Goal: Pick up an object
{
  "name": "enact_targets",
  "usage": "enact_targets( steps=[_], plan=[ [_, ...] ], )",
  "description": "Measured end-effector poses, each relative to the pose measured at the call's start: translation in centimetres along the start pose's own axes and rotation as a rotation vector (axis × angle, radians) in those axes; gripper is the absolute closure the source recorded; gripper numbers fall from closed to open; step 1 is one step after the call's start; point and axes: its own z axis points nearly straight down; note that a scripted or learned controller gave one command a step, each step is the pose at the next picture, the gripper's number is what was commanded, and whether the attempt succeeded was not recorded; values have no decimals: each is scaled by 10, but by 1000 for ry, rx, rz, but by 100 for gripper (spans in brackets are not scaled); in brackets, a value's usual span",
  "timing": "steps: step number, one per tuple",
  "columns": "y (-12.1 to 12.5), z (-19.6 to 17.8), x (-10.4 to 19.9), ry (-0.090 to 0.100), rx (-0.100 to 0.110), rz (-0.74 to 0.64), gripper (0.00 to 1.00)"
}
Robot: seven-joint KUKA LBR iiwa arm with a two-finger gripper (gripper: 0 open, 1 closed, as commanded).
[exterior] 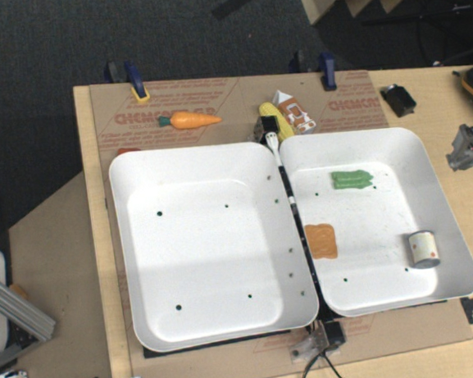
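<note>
Two white bins sit side by side on a cardboard sheet (101,237), touching along their inner rims. Left bin (136,259): you see dark dots on its floor. Right bin (444,207): three candidate objects for the pick. A flat green piece (352,180) lies toward the far side of the floor, roughly centred. An orange-brown square (321,241) lies flat near the inner rim, close to the divide between the bins. A small pale cylinder (423,249) lies on its side near the right wall, toward the near corner; you see one round end face. The three are well apart from one another, none touching. On the sheet behind the bins: a toy carrot (191,120) lies behind the left bin, green end to the left. A yellow item (269,115) and a brown-and-white packet (297,114) lie together just behind the point where the two bins meet, the yellow item's near end at the rims. Two blue clamps (137,82) hold the sheet's far edge. A small black block (398,99) rests near the sheet's far right corner. A grey metal piece (466,146) sits at the bench's right edge; you cannot tell what it is. Gripper state: you cannot tell from this view. No object is lifted; all three rest on the bin floor.
</note>
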Motion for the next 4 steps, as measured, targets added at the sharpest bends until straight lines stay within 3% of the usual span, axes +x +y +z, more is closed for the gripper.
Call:
enact_targets(
  steps=[1,2,3,4],
  plan=[
    [5,-80,-72,-4,2,7,100],
    [1,-130,-48,0,3,-1,100],
    [1,-127,-49,2,11,1,0],
    [2,-138,-49,-2,5,1,100]
  ],
)
